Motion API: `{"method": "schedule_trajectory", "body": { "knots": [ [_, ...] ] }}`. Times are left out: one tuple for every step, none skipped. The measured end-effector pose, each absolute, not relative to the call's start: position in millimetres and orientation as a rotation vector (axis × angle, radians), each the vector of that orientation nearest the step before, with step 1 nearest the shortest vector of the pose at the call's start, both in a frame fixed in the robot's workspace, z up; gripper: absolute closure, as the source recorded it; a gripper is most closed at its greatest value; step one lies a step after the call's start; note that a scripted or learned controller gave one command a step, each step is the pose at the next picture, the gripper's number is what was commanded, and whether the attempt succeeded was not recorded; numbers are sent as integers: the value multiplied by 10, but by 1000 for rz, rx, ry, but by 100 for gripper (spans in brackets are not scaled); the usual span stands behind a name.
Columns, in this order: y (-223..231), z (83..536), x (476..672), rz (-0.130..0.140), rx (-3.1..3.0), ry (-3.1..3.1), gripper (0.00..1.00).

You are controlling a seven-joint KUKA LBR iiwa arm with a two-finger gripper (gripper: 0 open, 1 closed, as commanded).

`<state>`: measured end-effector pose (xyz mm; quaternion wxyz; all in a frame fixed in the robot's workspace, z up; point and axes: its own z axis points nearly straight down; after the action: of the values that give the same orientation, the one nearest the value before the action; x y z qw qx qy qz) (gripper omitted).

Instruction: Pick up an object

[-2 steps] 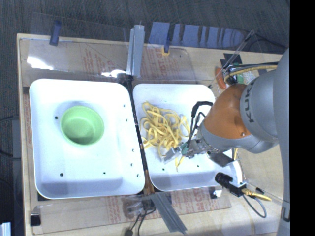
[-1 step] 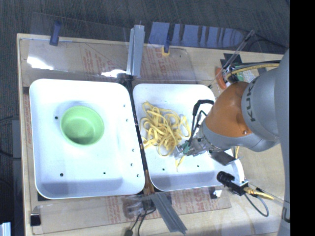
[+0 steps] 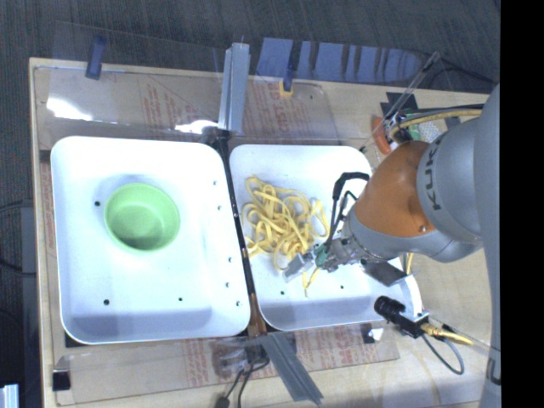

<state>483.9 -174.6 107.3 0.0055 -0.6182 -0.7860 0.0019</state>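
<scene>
A tangle of yellow noodle-like strands (image 3: 278, 217) lies in the right bin (image 3: 289, 313), toward its left and middle. My gripper (image 3: 308, 262) is low in that bin at the lower right edge of the tangle, its grey fingers touching a few strands. The arm's orange band and grey wrist rise to the right of it. I cannot see whether any strand sits between the fingers. A green bowl (image 3: 142, 216) stands upright in the left bin (image 3: 76, 304), left of centre.
A metal divider post (image 3: 235, 87) stands at the back between the two bins. Clear plastic panels line the back edge. Cables and small parts lie on the bench at the back right (image 3: 408, 117).
</scene>
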Motion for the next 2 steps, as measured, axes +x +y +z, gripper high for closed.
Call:
{"method": "schedule_trajectory", "body": {
  "knots": [
    [-1742,1158,4845,8,-1929,-2464,100],
    [-1741,1158,4845,8,-1928,-2464,0]
  ]
}}
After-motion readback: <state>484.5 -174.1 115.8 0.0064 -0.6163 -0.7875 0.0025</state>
